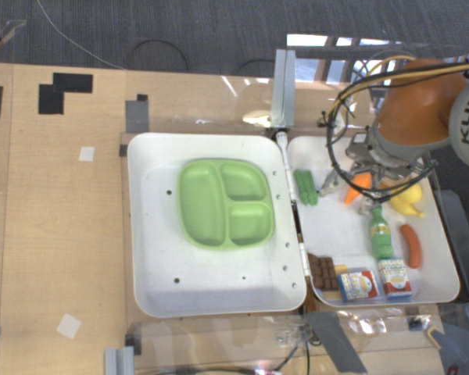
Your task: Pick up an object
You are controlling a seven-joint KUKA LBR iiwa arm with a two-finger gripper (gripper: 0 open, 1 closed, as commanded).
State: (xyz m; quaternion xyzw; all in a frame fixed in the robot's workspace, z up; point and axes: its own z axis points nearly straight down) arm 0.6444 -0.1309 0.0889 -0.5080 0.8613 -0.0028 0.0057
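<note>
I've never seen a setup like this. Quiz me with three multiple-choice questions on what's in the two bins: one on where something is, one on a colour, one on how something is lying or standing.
1. Where is the green three-compartment plastic plate?
A. In the left white bin
B. In the right white bin
C. On the wooden bench

2. What colour is the toy sausage near the right bin's right wall?
A. Blue
B. Red
C. White

3. How is the small green bottle placed?
A. Hanging from the gripper
B. Stacked on the plate
C. Lying on the bin floor

Answers: 1 A, the plate fills the middle of the left bin. 2 B, it is plainly red. 3 C, it rests flat, below the gripper.
</note>
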